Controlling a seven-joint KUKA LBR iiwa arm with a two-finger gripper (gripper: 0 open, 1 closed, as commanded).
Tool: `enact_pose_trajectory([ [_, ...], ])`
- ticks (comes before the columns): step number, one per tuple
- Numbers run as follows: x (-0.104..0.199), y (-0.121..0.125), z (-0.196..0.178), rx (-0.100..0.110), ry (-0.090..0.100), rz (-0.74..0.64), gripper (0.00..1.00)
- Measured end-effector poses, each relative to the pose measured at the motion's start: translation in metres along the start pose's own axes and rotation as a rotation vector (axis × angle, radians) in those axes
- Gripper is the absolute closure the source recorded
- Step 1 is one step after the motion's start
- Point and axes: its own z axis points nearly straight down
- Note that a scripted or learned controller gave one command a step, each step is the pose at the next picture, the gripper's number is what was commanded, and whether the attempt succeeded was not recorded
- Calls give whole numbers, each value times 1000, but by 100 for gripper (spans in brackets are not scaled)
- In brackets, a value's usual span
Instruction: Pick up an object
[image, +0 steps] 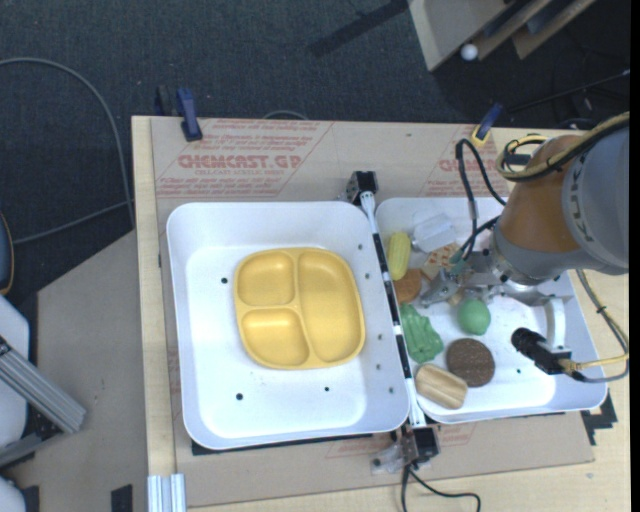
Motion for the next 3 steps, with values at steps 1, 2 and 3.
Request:
enact_pose_trajectory([
  [1, -14, -34, 0, 3, 1, 2, 0],
  [2, -14, -33, -10, 1, 1, 2, 100],
  [3, 74, -10, -100, 0, 1, -1, 100],
])
